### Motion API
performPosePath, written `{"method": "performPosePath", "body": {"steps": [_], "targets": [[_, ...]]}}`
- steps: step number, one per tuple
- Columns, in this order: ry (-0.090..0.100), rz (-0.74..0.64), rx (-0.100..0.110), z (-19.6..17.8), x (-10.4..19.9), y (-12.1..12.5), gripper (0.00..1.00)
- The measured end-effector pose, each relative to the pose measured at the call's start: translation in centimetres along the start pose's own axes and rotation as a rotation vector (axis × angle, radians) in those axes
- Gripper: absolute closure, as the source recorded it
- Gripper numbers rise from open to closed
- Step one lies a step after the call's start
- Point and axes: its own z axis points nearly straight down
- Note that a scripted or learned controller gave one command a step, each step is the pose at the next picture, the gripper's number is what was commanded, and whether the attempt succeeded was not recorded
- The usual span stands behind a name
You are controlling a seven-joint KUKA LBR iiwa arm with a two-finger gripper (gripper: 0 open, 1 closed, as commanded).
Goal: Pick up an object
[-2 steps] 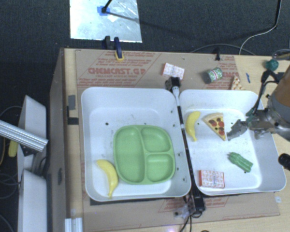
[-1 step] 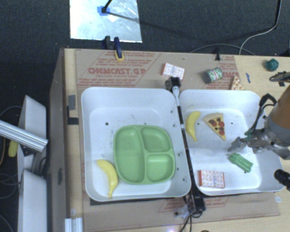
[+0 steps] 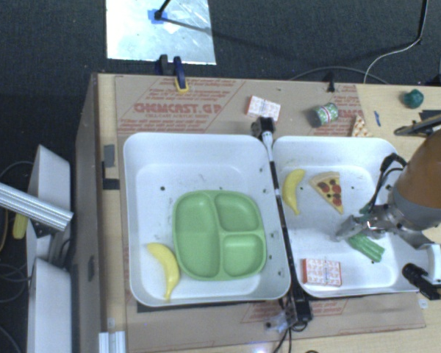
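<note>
While the arm (image 3: 430, 186) reached over the right bin (image 3: 353, 157), its claw (image 3: 360, 225) sat right at a green bean pod (image 3: 367, 247) near that bin's right edge. Couldn't tell if it was gripping. The pod's long axis ran diagonally, upper-left to lower-right. Count: two bananas, one per bin (image 3: 165, 267) (image 3: 292, 188), one pizza slice (image 3: 329, 190), one card (image 3: 321, 272), one green divided plate (image 3: 219, 234) in the left bin (image 3: 154, 160).

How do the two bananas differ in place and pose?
The left banana lies in the left bin, touching the green divided plate; the right banana lies in the right bin, apart from the pizza slice. The left one slants; the right one stands more upright. Both are yellow.
</note>
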Motion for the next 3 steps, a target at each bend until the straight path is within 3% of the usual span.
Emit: {"method": "performPosePath", "body": {"steps": [1, 2, 3], "targets": [[0.0, -0.001, -0.002, -1.1, 0.0, 0.1, 1.0], [0.0, -0.002, -0.002, -1.1, 0.0, 0.1, 0.0], [-0.002, -0.003, -0.005, -7.5, -2.7, 10.0, 0.0]]}}
